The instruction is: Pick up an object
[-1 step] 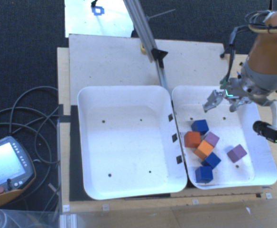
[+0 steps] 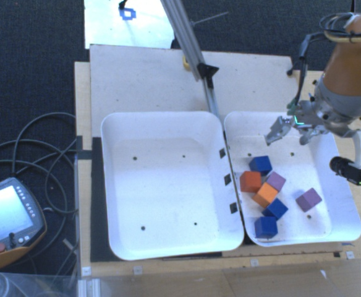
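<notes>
Overhead, pincer (image 2: 295,130) open, empty, at twelve o'clock above blue cube (image 2: 261,164). Cube likely light, rigid; grip opposite flat faces.

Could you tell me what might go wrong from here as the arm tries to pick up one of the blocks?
1. The blocks are packed together: the orange block touches the red block and the small purple block, so a descent there may jam or push neighbours.
2. The pincer hangs above the right bin's far end, away from the cluster, so closing here would probably catch nothing.
3. The lone purple block looks the safer target.
</notes>
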`<state>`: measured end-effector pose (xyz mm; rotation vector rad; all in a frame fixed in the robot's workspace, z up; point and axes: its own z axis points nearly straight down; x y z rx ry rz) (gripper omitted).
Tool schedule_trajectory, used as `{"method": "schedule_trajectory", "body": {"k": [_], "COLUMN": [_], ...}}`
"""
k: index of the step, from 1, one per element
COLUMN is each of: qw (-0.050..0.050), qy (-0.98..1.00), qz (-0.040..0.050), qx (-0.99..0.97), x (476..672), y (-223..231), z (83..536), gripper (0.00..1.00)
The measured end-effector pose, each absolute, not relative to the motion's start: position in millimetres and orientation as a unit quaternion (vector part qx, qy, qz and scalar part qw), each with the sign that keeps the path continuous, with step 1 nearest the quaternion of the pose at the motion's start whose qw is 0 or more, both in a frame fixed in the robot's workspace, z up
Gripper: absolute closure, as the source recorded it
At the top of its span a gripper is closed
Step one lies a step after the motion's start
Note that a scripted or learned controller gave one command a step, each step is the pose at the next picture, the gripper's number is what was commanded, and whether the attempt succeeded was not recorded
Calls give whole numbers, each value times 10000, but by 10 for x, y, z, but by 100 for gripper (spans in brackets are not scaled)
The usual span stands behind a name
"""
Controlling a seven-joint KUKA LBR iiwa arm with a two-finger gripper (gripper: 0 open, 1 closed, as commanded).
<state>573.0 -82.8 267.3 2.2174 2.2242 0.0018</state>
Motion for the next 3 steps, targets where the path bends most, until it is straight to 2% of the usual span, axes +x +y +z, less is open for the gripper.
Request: {"method": "schedule_trajectory", "body": {"k": [1,2,3], "qw": [-18,-17,-12], "qy": [7078,7076,7078], "qz": [-10,-14,-7], "qx": [7065,7067,7064], "x": [5724,5720,5809], "y": [-729,-815,-857], "z": [2120,1538,1027], "gripper": [0,0,0]}}
